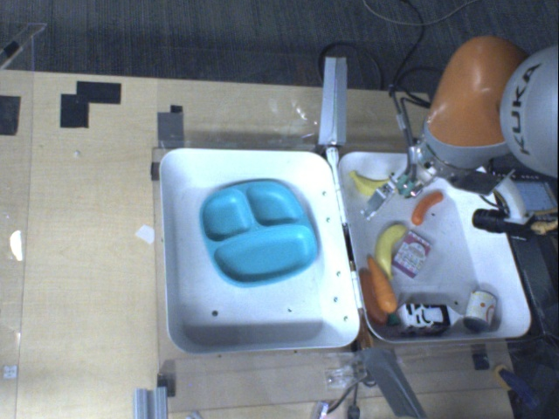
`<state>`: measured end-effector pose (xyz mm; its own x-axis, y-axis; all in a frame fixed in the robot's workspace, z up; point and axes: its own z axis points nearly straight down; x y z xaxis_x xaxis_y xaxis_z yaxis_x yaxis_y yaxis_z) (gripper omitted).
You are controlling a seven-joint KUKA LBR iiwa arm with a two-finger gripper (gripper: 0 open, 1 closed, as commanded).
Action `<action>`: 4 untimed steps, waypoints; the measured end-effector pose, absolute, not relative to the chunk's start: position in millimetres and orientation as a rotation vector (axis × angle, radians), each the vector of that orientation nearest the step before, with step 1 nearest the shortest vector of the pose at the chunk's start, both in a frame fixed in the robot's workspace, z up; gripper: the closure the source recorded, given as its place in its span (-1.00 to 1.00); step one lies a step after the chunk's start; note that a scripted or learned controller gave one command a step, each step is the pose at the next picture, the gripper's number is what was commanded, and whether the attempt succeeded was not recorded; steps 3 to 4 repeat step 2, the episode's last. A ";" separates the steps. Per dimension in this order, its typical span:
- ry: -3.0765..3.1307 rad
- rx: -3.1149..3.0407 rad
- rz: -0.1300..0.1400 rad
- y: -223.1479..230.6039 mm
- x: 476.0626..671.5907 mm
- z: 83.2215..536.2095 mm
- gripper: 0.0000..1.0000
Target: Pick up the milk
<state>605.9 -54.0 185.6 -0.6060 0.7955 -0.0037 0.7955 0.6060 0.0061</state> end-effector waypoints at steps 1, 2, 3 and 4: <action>2.819 1.371 0.007 -25.0 664.6 186.6 -1.00; 2.701 1.590 0.010 46.7 665.6 187.4 -1.00; 2.701 1.590 0.010 46.7 665.6 187.4 -1.00; 2.701 1.590 0.010 46.7 665.6 187.4 -1.00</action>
